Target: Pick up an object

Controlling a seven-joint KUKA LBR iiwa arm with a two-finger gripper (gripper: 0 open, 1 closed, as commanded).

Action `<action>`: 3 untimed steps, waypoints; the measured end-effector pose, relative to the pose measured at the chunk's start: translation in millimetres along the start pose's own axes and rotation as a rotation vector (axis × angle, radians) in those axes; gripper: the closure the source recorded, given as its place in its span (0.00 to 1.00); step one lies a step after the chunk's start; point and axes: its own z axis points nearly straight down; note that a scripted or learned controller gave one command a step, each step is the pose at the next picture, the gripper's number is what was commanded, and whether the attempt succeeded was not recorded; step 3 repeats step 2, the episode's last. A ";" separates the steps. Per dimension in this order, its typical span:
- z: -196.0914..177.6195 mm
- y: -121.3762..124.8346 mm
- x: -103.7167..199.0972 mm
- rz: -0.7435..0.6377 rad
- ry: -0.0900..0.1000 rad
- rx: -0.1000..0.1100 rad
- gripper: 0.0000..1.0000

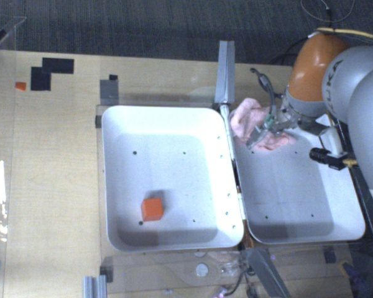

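Note:
A crumpled pink cloth (pixel 247 118) lies in the far left corner of the right bin (pixel 304 219), partly draped against the bin's wall. My gripper (pixel 259 136) reaches in from the right and sits low on the cloth, with pink fabric showing on both sides of it. The arm's grey wrist and orange band (pixel 311 67) hang above the bin's far edge. A small orange cube (pixel 152 209) rests by itself on the floor of the left bin (pixel 168 135), towards its near left side.
A grey metal post (pixel 224 73) rises at the far end of the divider between the bins. Black cables (pixel 328 157) run along the arm over the right bin's right side. Black and orange markers (pixel 46 73) sit on the bench at far left.

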 end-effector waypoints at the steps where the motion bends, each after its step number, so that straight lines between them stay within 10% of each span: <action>1: -14.1 4.1 -0.9 -0.002 -0.010 -0.017 1.00; 2: -97.3 20.2 39.4 0.085 0.003 -0.022 1.00; 3: -97.3 20.2 39.4 0.085 0.003 -0.022 1.00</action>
